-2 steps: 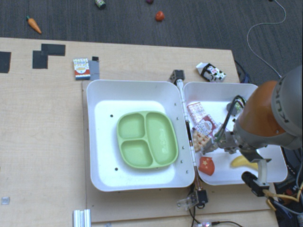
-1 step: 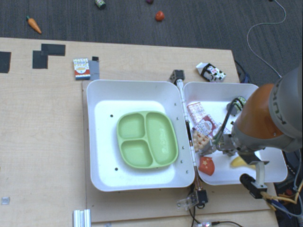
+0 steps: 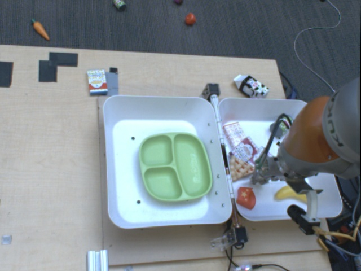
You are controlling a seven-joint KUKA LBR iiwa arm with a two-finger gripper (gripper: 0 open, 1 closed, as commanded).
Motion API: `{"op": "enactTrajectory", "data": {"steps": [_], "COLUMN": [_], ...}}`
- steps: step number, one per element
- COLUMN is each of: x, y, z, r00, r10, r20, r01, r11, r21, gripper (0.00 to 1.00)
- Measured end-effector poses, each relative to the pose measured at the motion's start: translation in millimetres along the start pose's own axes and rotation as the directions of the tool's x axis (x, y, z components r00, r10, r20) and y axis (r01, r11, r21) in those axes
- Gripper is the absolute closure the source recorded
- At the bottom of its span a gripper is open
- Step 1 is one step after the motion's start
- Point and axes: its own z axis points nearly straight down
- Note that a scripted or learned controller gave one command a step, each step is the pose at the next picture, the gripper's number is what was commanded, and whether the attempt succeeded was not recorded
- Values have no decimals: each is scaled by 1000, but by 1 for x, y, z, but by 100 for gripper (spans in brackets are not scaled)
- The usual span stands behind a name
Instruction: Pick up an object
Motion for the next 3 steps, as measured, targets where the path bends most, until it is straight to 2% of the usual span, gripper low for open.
{"op": "enactTrajectory", "data": {"steps": [1, 2, 3], "x": [0, 0, 0], "y": [0, -3, 0], "z": [0, 11, 0], "r00": [1000, 1000, 1000], "r10": [0, 3, -1], "r20": [0, 0, 0], "r01": [0, -3, 1], "r11": [1000, 1000, 1000], "r21": [0, 7, 0], "gripper": [0, 0, 100]}}
